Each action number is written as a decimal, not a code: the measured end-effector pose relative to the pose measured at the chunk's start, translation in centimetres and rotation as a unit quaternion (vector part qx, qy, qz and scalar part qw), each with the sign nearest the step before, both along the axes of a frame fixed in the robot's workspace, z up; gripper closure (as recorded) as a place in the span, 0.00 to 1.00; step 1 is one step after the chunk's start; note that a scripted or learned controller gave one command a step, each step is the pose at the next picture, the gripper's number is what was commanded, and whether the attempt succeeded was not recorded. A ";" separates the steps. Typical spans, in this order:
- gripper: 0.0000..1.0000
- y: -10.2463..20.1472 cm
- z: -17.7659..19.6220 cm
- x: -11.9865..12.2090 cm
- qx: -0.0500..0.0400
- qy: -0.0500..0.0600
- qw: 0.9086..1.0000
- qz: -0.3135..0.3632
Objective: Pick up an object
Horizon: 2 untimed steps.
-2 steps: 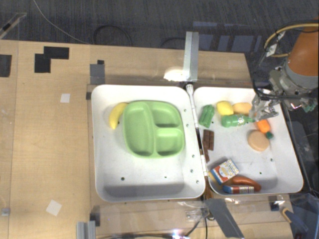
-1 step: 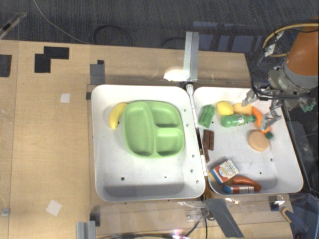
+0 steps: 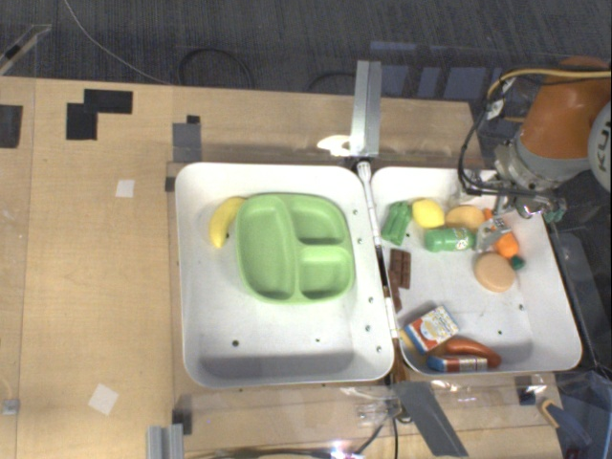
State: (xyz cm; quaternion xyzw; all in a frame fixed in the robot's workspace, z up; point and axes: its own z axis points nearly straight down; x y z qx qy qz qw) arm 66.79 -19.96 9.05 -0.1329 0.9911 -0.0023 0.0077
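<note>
Likely target: the potato (image 3: pixel 466 217) at approx 1 o'clock in the right bin (image 3: pixel 559 338), w/ the gripper (image 3: pixel 513 202) just beside it. Can't tell the jaw state.

Risk: the carrot (image 3: pixel 508 247), lemon (image 3: pixel 427 213) and green can (image 3: pixel 448 240) crowd it, so fingers could nudge neighbours or close on nothing.

Left bin (image 3: pixel 277 357): green tray (image 3: pixel 292 247), banana (image 3: pixel 226 220) at 9 o'clock.
</note>
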 end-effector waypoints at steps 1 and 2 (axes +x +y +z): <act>0.00 7.9 -0.1 0.5 0.000 0.001 0.995 0.098; 1.00 7.7 1.3 0.8 -0.002 -0.005 0.995 0.097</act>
